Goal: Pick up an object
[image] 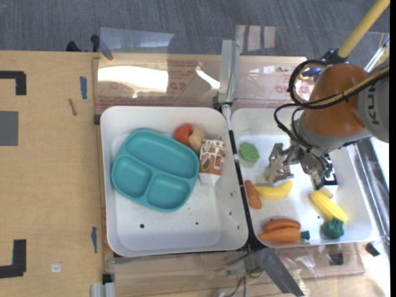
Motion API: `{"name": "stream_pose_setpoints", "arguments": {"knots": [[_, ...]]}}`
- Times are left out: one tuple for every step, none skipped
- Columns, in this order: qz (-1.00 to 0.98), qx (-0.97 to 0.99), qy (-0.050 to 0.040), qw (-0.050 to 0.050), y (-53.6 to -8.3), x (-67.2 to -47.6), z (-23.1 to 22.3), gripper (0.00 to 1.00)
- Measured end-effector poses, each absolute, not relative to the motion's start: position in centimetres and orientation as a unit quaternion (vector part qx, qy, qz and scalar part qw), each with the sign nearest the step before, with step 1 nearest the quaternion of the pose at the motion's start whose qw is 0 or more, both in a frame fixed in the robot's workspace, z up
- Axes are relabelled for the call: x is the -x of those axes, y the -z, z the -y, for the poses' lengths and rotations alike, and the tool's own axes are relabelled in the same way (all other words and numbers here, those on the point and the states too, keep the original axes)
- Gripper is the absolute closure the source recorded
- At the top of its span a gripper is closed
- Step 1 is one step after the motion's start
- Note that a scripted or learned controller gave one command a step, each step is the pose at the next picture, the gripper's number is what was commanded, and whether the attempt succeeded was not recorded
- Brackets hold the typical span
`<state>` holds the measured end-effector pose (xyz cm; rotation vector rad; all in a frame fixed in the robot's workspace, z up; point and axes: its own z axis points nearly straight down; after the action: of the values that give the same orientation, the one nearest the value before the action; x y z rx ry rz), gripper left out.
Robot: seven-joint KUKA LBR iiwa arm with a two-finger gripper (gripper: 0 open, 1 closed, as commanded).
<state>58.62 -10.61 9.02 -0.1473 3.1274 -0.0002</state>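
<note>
In the right bin, the banana lies with its long axis nearly left-right, its right tip tilted slightly up. My gripper hangs just above it, fingers spread, pinching nothing. In the left bin, a carton stands beside the teal tray; its print is unreadable.
</note>
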Motion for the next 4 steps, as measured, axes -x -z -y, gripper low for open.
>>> {"name": "stream_pose_setpoints", "arguments": {"knots": [[-0.999,0.038,0.0012,0.006,-9.1,-58.4,9.2,1.00],[-1.000,-0.022,-0.0004,0.006,-9.0,-59.1,9.3,1.00],[-0.993,0.119,0.0024,0.007,-8.9,-62.5,16.6,1.00],[-1.000,0.010,0.0007,0.011,-26.5,-66.2,11.0,1.00]]}}
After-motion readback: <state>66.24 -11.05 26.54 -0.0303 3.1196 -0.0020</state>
